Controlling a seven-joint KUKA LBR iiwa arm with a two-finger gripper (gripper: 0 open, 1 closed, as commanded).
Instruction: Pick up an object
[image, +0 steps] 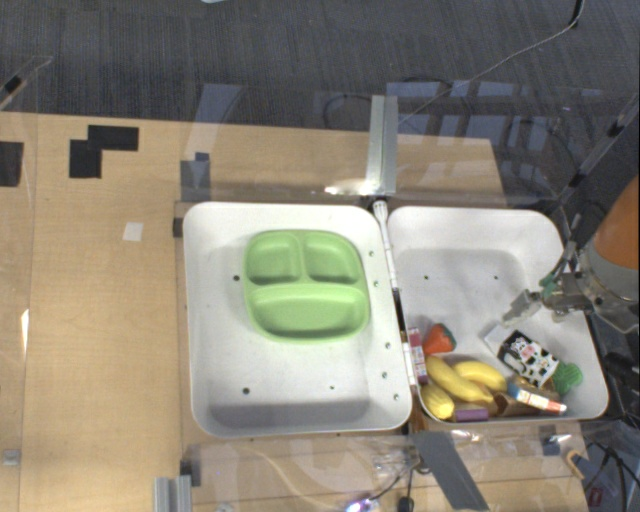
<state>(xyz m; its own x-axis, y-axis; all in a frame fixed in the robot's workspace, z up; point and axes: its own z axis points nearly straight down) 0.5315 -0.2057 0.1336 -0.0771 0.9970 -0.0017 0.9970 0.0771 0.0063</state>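
Note:
The right bin (470, 250) holds a heap of small things along its near edge. Among them are two yellow bananas (465, 378), a red and orange toy fruit (438, 340), a black-and-white patterned box (528, 358), a green ball (568, 377) and a marker pen (540, 401). My gripper (522, 305) reaches in from the right and hangs low over the right part of this bin, just above and to the left of the patterned box. I see nothing held in it.
The left bin (215, 330) carries a green divided plate (304, 283) near its middle. A metal divider (392, 290) runs between the two bins. The arm's orange band (618, 238) is at the right edge.

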